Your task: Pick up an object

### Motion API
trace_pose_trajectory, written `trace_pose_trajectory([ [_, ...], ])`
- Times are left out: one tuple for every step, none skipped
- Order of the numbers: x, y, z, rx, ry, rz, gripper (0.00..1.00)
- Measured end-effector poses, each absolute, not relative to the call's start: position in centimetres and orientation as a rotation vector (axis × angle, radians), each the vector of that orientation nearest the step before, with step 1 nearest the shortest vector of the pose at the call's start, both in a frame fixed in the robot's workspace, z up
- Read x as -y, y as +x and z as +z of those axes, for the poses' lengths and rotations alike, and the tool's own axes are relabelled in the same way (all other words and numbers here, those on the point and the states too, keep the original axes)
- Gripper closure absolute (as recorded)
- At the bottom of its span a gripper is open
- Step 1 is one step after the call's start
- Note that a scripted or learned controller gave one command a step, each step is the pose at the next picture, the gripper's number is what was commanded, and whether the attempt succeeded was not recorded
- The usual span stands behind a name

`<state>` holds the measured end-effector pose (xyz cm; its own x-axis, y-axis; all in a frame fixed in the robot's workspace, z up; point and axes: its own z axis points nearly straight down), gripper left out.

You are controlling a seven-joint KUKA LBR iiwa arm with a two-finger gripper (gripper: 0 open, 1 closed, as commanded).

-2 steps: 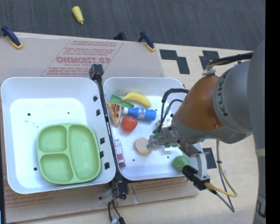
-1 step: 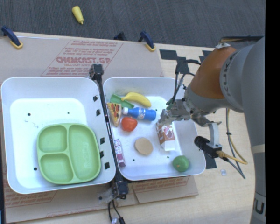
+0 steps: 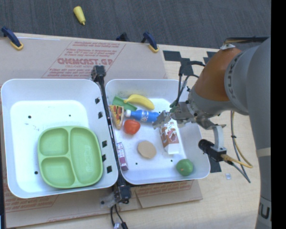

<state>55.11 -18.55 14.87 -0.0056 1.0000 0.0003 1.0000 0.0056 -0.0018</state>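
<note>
Where fruit lies, right bin point(image 3: 133, 174).

I'm looking at a robotics lab bench: two white bins point(image 3: 52, 92) clamped side by side on cardboard sheeting point(image 3: 86, 56) held by blue-and-yellow clips point(image 3: 13, 38), toy food in one, a cabled industrial arm point(image 3: 229, 80), grey carpet point(image 3: 181, 8) beyond.
</note>
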Motion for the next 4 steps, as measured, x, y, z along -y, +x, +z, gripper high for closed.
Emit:
trace_pose_trajectory([
  [20.4, 61.3, 9.1, 2.227, -2.212, 0.002, 0.0],
  [20.3, 61.4, 10.2, 2.234, -2.208, 0.0, 1.0],
  [20.3, 61.4, 10.2, 2.235, -2.207, 0.001, 0.0],
  [20.3, 61.5, 11.3, 2.239, -2.203, 0.0, 1.0],
])
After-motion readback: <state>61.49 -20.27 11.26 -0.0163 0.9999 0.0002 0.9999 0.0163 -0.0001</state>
